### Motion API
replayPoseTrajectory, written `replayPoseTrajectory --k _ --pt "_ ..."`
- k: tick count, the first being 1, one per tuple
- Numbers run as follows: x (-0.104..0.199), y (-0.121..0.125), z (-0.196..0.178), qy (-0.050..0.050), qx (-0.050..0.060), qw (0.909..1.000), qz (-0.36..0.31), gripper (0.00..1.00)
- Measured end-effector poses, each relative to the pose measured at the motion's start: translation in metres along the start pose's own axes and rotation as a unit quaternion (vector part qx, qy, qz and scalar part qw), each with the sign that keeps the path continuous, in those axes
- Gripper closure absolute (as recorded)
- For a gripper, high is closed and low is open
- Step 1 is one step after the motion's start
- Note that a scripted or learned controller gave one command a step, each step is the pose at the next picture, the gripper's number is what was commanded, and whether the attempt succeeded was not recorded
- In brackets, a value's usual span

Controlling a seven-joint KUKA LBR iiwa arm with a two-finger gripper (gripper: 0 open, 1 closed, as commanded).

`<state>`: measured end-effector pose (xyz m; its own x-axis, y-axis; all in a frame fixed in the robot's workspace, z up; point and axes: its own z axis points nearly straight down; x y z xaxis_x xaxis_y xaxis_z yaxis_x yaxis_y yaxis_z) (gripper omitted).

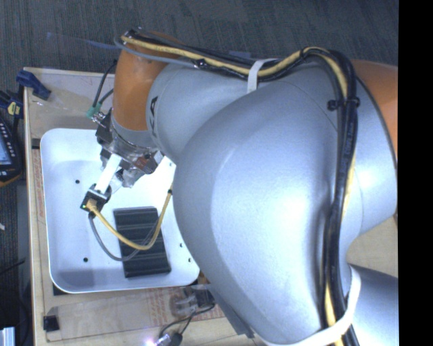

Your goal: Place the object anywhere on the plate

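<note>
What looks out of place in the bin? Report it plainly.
Nothing stands out. The black ribbed rectangular slab lies flat in the shallow white bin, roughly square to its walls; no spill or damage visible.

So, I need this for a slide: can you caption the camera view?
Grey KUKA arm reaching into a white bin, its gripper close to a black ribbed block lying flat on the bin floor.

Arm (pixel 270 203): smooth light grey shell, orange band (pixel 132 94) above the wrist
Bin (pixel 61 203): plain white, a few small dark dots on its bottom
Slab (pixel 142 243): black, ribbed in parallel lines
Counter (pixel 101 314): pale tan wood
Clamp (pixel 30 82): blue
Floor (pixel 203 20): dark grey, fine-textured
</note>
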<state>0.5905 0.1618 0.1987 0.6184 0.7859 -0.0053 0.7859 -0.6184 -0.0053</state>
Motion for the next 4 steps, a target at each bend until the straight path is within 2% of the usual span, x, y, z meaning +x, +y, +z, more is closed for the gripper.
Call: replayPoseTrajectory --k 1,2,3,4 --pt "-0.053 0.072 -0.053 0.002 -0.001 0.9991 -0.041 1.0" --pt "0.008 0.064 -0.088 0.002 -0.002 0.9643 -0.265 1.0" --pt "-0.01 -0.009 0.096 -0.001 0.0 0.9863 -0.165 1.0" --pt "-0.054 -0.013 -0.024 0.001 -0.002 0.9989 -0.046 1.0"
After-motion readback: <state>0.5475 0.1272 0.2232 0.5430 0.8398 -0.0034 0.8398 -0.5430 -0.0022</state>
